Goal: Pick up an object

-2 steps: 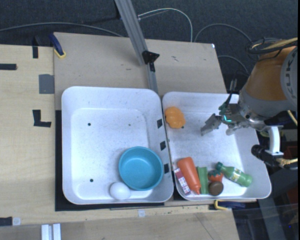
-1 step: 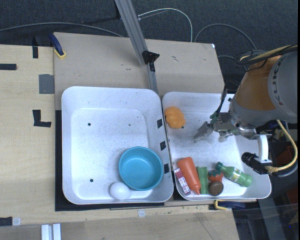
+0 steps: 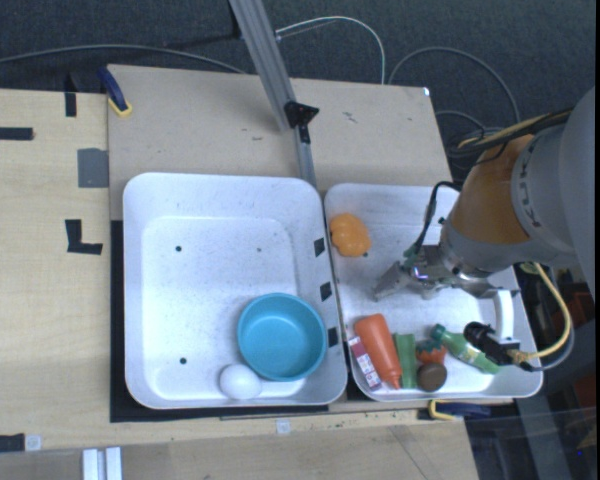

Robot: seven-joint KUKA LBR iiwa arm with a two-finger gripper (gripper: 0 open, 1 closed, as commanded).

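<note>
We're low in the right bin (image 3: pixel 380 200), fingers (image 3: pixel 388 284) over bare white floor. From this angle we cannot tell whether they are spread or pressed together, and nothing shows between them. The orange fruit (image 3: pixel 349 234) sits near, just up and left of the tips and on its own by the bin's wall, so it looks the easiest target. Below the fingers, the orange-red bottle (image 3: pixel 378 348), a green piece (image 3: pixel 407 356) and a brown ball (image 3: pixel 432 376) crowd together, harder to get around. Well to the left, in the other bin, lies the blue bowl (image 3: pixel 280 336). Our read: approach stage, no grasp made yet.
</note>
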